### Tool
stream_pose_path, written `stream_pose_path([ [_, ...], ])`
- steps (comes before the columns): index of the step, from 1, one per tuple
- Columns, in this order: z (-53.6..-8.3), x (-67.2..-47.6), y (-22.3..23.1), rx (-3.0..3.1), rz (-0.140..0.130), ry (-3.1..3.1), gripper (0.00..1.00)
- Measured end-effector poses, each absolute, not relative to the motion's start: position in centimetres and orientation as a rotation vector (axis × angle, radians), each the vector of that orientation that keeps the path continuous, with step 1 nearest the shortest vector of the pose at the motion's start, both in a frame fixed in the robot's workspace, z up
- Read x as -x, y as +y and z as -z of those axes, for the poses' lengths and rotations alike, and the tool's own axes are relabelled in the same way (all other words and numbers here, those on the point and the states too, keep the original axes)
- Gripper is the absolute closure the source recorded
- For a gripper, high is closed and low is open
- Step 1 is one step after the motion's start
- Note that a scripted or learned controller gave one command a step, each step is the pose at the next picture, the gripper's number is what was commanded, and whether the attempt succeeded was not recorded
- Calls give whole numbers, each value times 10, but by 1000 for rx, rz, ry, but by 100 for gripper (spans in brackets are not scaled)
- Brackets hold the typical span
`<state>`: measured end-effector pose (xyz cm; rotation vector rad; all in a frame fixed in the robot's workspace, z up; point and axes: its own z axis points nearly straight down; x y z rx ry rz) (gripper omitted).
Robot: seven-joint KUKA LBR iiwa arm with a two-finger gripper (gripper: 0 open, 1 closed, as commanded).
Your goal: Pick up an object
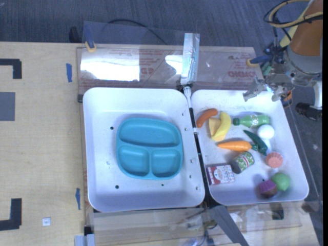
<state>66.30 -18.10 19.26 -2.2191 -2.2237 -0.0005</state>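
The right bin (297, 152) holds several toy foods: an orange sausage (206, 116), a yellow banana (221, 125), a green bottle (252, 120), a white egg (266, 132), a carrot (234, 145), a green can (243, 161), a red and white carton (221, 174), a purple piece (267, 188) and a green ball (281, 181). My gripper (266, 92) hangs over the bin's far right corner, above and behind the bottle. Its fingers stand apart with nothing between them.
In the left bin (97, 137) lies a blue divided tray (149, 147). A dark green pod (256, 141) and a pink piece (275, 160) also lie in the right bin. A clear plastic wall (154, 65) runs behind both bins, and yellow cables (287, 12) loop above the arm.
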Motion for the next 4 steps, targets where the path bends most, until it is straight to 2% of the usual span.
stream_pose_path([
  [1,-87,-635,-188,2314,5,-2132,0],
  [3,-88,-482,-116,2193,7,-2255,0],
  [4,-119,-529,-92,1928,2,-2483,0],
])
